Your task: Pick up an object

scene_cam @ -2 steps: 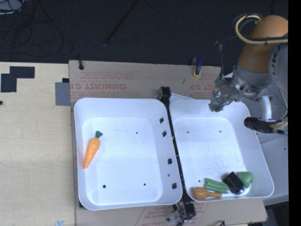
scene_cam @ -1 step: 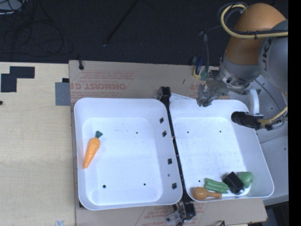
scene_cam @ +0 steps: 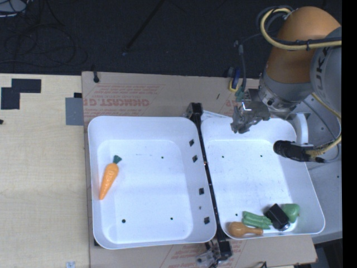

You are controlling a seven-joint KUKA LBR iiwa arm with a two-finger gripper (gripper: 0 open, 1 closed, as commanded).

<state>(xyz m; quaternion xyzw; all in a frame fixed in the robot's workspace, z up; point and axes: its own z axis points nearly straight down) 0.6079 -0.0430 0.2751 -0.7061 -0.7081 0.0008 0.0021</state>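
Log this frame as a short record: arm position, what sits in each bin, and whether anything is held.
end effector: above the far edge of the right bin, nothing seen between its fingers
left bin: one carrot near its left wall
right bin, near corner: green pod, black block, green piece, orange pear-shaped piece, clustered together
task state: no object picked up yet

Two bins sit side by side mid-frame. In the left bin (scene_cam: pixel 143 128) a carrot (scene_cam: pixel 109 177) lies near its left wall. In the right bin's (scene_cam: pixel 251 177) lower right corner cluster a pear (scene_cam: pixel 243 229), beans (scene_cam: pixel 256 220), block (scene_cam: pixel 277 216) and pepper (scene_cam: pixel 290 210)
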